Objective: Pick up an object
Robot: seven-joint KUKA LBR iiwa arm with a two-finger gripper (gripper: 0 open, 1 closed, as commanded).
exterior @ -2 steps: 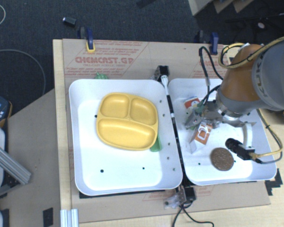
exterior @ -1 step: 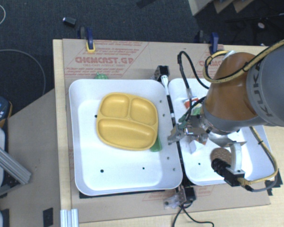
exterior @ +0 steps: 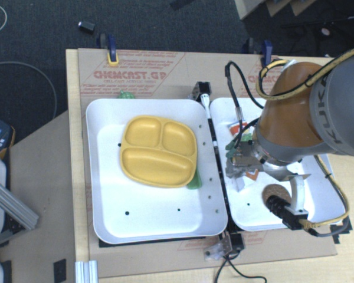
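My gripper (exterior: 239, 173) hangs low over the left part of the right bin (exterior: 253, 217), under the grey and orange wrist. Around it lie small things: a red and white piece (exterior: 238, 126) further back, something green (exterior: 232, 147) at its left side, and a brown round object (exterior: 275, 191) to its front right. The arm hides much of this bin. In the left bin (exterior: 106, 205) a yellow divided plate (exterior: 159, 151) lies flat, and a green object (exterior: 194, 181) peeks out from under the plate's right front edge.
The two bins meet along a black rail (exterior: 215, 158) just left of the gripper. The bench is brown cardboard (exterior: 135, 69) with blue clamps at the back. Another small green thing (exterior: 126, 95) sits behind the left bin.
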